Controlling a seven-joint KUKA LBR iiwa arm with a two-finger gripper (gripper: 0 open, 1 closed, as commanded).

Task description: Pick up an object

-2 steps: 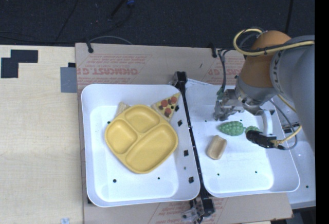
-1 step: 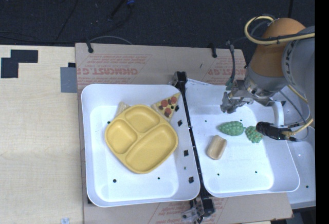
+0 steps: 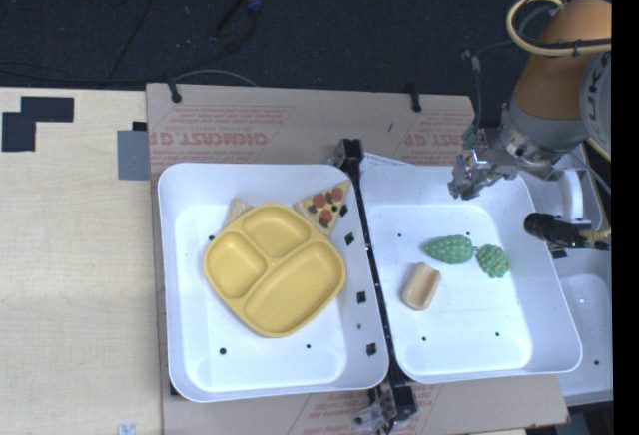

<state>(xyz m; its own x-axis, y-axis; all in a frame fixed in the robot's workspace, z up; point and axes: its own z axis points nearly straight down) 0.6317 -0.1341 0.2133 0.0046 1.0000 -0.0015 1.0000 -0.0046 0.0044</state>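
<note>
Hovering over the right white bin's [image 3: 559, 343] far rim, the gripper [image 3: 469, 179] — jaws unreadable — sits short of the knobbly green plastic pieces [image 3: 451, 248], grasping nothing.

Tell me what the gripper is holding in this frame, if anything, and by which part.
Nothing is held. The gripper hangs over the right bin's far edge, apart from the green pieces and the tan piece lying in it.

Bench [image 3: 70, 263] w/ cardboard sheet [image 3: 300, 129], two white bins [image 3: 185, 343] on it.

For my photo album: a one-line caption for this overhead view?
Gripper above right bin's far edge; yellow tray in left.
</note>
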